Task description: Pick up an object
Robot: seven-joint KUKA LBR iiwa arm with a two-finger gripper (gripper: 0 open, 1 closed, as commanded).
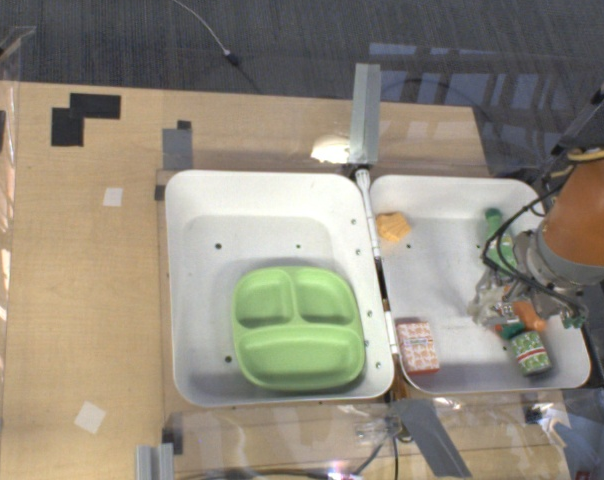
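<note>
My gripper [500,301] is low in the right bin [442,268], near its right side, under the orange band of the arm [585,218]. Just right of it lies a small orange object [529,318], touching or almost touching the gripper. A green can with a patterned label [531,353] lies just below that, near the bin's front right corner. A pink and red box [417,346] rests at the front left of this bin. A yellow-tan piece [393,227] lies at its back left. A small green object [493,215] is partly hidden by cables at the back right.
The left bin [197,268] holds a green divided plate [298,327] in its front half. A metal post [364,118] stands behind the seam between the bins. Bare white floor lies in the middle of the right bin.
</note>
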